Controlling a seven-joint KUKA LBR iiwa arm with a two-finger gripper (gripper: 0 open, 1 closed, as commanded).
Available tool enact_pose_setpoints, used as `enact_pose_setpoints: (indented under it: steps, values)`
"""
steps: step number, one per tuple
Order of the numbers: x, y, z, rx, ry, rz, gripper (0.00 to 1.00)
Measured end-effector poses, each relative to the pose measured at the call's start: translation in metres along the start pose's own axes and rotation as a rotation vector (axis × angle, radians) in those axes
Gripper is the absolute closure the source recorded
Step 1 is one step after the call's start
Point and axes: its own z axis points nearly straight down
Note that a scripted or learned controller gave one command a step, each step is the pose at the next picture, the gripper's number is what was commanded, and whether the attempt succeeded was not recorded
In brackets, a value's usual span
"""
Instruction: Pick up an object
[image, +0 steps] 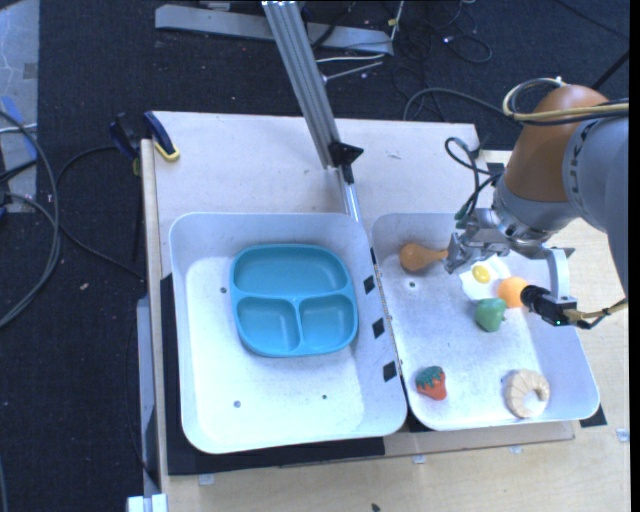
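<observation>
You look down at a slant from one fixed camera above the bench (250, 150), seeing both bins (200, 300).

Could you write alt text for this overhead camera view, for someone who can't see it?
A grey robot arm reaches from the right, its gripper low over toy foods in the right bin: a drumstick, fried egg and strawberry. The left bin holds a blue divided plate.

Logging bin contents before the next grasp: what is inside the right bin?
The right bin holds a drumstick, fried egg, orange piece, green piece, strawberry and shrimp. The gripper covers part of the back area.
</observation>
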Motion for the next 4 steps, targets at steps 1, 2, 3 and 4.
enact_pose_setpoints:
  steps: [1, 2, 3, 4]
  values:
    - [0.005, 0.007, -0.046, -0.002, 0.000, -0.004, 1.00]
    - [0.012, 0.010, -0.108, -0.003, 0.000, -0.005, 1.00]
    - [0.057, -0.014, -0.094, 0.007, 0.002, -0.007, 1.00]
    - [0.105, -0.045, -0.083, 0.009, 0.002, -0.006, 1.00]
